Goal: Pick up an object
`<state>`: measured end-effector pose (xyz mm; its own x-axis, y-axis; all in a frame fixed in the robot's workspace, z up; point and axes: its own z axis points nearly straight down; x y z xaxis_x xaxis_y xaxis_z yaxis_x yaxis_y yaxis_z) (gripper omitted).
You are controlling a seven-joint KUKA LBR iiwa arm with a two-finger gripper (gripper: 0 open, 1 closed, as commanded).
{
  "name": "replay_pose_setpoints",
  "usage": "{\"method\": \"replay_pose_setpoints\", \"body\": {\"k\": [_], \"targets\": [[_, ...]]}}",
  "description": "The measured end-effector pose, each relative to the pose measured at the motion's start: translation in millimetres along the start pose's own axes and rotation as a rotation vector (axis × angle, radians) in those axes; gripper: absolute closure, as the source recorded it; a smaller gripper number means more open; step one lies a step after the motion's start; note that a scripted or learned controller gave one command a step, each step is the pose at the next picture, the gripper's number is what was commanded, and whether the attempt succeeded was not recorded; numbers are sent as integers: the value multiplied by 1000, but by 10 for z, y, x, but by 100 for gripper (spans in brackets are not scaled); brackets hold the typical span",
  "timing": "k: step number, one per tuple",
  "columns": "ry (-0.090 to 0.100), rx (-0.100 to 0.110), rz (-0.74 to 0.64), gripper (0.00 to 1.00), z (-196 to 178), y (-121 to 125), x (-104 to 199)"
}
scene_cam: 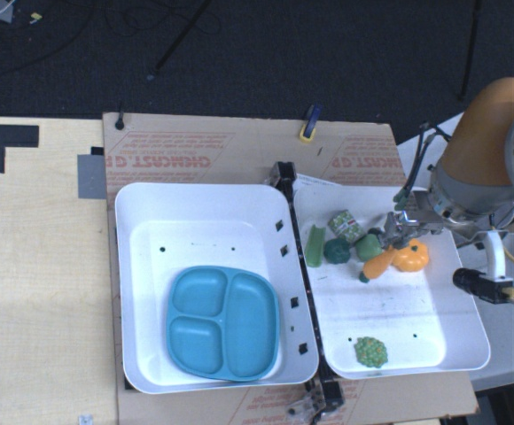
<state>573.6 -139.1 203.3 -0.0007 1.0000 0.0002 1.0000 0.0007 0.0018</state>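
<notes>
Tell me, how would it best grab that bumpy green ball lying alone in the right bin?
Probably straight down from above, closing across the middle of the green ball. It looks roundish and sits apart from the other toys, though close to the bin's near wall, so side-to-side looks safest.

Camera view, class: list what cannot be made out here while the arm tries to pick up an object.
- Gripper: the wrist above hides its fingers.
- Orange toy: too blurred to tell if anything grips it.
- Green items: bunched together and too small to name.
- Arm: its base is cut off at the right edge.
- Cardboard print: reversed and faint, hard to read.
</notes>
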Motion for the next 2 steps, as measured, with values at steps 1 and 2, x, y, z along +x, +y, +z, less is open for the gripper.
{"method": "replay_pose_setpoints", "body": {"k": [1,2], "targets": [[0,1,0,100,-256,4,-7],[2,6,-3,100,-163,0,577]]}}
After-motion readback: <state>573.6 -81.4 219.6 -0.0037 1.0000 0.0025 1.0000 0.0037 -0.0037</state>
